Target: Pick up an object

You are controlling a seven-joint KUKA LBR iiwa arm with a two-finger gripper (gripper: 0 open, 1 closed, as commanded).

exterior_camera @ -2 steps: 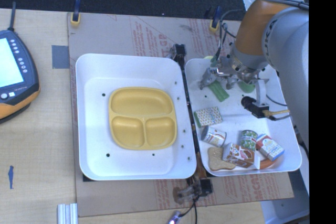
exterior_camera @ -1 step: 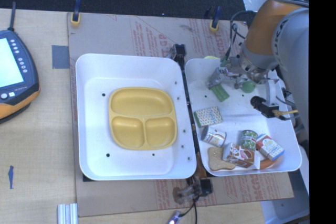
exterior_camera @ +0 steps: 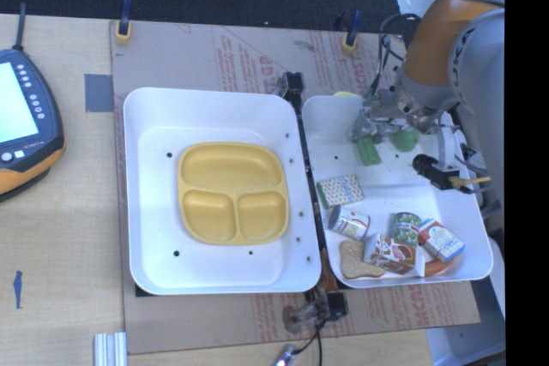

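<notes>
In the far part of the right bin (exterior_camera: pixel 480 229), my end effector (exterior_camera: pixel 375 129) sits low over a small green piece (exterior_camera: pixel 369 153), with a rounder green thing (exterior_camera: pixel 405 138) just to its right. From this slant I cannot tell how the end effector is set, or whether anything is caught in it; the green piece looks to lie just at its near side, possibly touching.

The step in hand, as I judge it, is the grasp itself. To do it well I should be centred over the green piece rather than beside it, go down until I am almost at the bin floor, close firmly, then lift straight up and slowly so a poor grip shows early.

The far wall of the bin is near, so I should avoid drifting that way. The other candidates lie well apart in the near part of the same bin: a patterned packet (exterior_camera: pixel 340 189), a small can (exterior_camera: pixel 350 225), a green-topped can (exterior_camera: pixel 405 229), a little carton (exterior_camera: pixel 441 241) and a biscuit-shaped piece (exterior_camera: pixel 355 261). The left bin (exterior_camera: pixel 146 184) holds a yellow divided plate (exterior_camera: pixel 232 191).
</notes>
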